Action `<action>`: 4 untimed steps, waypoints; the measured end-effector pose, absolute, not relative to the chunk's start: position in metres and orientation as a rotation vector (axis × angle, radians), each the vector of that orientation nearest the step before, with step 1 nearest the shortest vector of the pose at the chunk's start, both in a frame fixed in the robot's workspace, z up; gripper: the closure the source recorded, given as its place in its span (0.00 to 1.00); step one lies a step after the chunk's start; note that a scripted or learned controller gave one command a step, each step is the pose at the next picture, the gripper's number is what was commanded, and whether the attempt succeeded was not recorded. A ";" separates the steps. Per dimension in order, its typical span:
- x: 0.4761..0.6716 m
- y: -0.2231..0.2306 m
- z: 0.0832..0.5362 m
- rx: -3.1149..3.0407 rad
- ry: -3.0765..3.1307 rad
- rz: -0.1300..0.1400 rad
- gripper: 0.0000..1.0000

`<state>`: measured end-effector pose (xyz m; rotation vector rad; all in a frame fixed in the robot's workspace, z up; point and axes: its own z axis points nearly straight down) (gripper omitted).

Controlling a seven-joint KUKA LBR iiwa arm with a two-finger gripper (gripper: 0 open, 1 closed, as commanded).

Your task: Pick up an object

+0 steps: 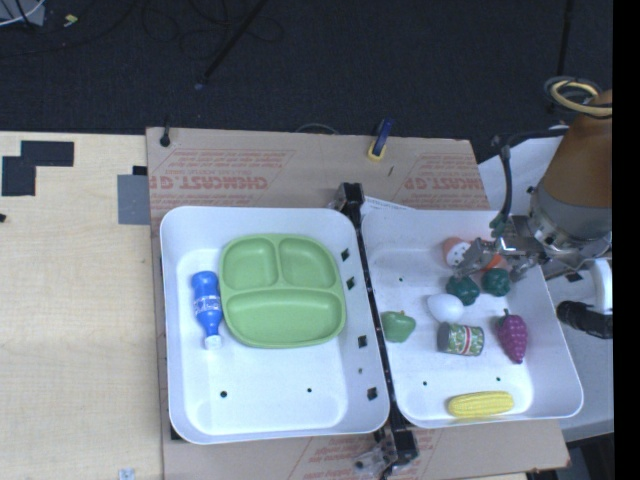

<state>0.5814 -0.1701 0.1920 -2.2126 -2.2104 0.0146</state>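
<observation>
Grey and orange, the arm (pixel 585 163) comes in from the right and bends down over the far right corner of the right bin (pixel 420 388). Its gripper (pixel 500 250) hangs low among the toys there, just above two dark green pieces (pixel 478 286) and beside a small orange and white toy (pixel 457 251). Whether it is open, closed or gripping something cannot be told from this angle.

Lying in the right bin with those are one white egg (pixel 445 307), one green pepper (pixel 398 326), one small can (pixel 461 340), one bunch of purple grapes (pixel 513 336) and one yellow corn cob (pixel 480 404) near the front wall.

One green divided plate (pixel 281 291) with three sections lies in the left bin (pixel 260 408), and one blue bottle (pixel 207 308) lies just beside the plate's left edge.
</observation>
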 end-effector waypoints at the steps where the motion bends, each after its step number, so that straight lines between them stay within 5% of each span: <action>1: 0.584 -0.170 0.201 -2.218 -2.220 0.002 0.00; 4: 0.590 -0.158 0.088 -2.221 -2.224 0.004 0.00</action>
